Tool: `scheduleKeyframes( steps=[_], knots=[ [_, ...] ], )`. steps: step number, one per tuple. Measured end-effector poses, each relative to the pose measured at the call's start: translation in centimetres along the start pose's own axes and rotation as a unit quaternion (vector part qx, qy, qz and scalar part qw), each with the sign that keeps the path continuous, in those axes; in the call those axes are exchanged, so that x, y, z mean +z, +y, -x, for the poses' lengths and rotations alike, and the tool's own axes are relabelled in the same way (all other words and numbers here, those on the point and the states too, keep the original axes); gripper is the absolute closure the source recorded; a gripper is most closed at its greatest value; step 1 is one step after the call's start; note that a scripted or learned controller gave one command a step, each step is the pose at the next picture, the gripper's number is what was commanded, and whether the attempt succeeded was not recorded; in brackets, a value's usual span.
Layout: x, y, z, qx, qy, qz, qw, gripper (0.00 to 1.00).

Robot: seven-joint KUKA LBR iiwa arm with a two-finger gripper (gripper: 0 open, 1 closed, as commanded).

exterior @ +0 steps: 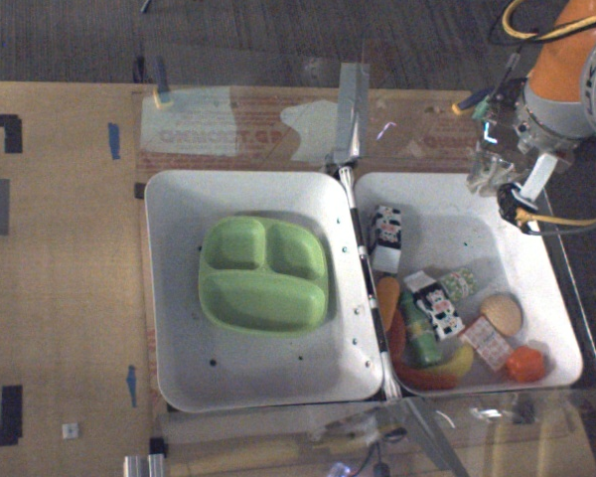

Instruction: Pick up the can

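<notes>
A small can [459,283] with a green and white label lies on its side in the middle of the right bin [556,296], among other items. My gripper [490,175] hangs over the bin's far rim, well above and behind the can, with nothing visibly in it. The orange-banded wrist [566,58] rises up to the right.
Around the can are two cow-patterned cartons [385,232] [438,310], a green bottle [422,334], a red pepper [396,338], a banana [455,366], a tan round item [502,314], a checkered box [487,344] and an orange item [525,363]. The left bin [179,366] holds a green divided plate [264,273].
</notes>
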State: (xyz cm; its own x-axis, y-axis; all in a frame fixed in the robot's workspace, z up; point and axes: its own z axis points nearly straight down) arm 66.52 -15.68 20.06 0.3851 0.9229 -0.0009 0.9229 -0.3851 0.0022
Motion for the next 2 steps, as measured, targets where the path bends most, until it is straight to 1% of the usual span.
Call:
scheduleKeyframes(
  steps=[1,2],
  knots=[
    [0.2,-0.1,0.0,0.0,0.0,-0.002,1.0,0.0],
    [-4.1,-1.0,-3.0,-0.033,-0.001,0.0,0.9995,0.0]
  ],
)
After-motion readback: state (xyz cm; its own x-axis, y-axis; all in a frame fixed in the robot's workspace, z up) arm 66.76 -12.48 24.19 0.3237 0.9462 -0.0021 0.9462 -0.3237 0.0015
